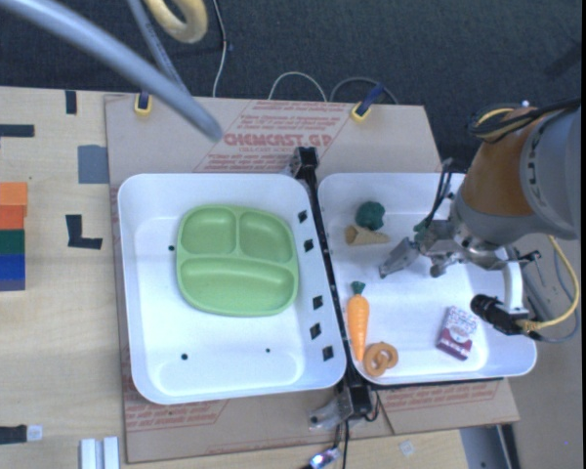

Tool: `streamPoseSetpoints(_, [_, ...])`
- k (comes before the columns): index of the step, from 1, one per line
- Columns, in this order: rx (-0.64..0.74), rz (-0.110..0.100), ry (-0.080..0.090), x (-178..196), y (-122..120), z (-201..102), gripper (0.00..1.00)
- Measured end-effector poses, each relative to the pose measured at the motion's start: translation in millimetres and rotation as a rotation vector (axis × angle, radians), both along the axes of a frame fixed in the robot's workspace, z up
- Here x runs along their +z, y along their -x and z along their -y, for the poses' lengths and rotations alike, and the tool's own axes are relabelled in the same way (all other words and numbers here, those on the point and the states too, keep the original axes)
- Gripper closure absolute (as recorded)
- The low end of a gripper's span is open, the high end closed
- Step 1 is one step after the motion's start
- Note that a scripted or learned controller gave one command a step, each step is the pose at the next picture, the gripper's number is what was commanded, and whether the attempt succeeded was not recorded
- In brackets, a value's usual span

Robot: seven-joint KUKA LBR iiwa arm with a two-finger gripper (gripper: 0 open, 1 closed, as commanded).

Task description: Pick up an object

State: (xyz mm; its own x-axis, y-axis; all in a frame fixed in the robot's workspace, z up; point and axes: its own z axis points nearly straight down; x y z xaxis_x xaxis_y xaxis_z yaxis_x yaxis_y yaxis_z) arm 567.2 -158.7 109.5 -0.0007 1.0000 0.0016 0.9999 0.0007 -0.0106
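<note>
Claw (pixel 402 260) low over right white bin (pixel 488 364) centre, fingers' state indeterminable. Nearest target: small tan wedge-shaped toy (pixel 364 234) near bin's far-left corner. Judged light, rigid; grip across flat sides.

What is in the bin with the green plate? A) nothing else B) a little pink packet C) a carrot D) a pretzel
A: the green plate lies alone in the left bin, while the carrot, pretzel and pink packet all lie in the right bin.
</note>
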Motion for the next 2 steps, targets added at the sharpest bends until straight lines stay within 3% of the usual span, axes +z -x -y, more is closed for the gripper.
streamPoseSetpoints(1, [0.002, 0.000, 0.000, 11, -1, -1, 1.00])
streamPoseSetpoints(2, [0.000, 0.011, 0.003, 64, 1, 9, 1.00])
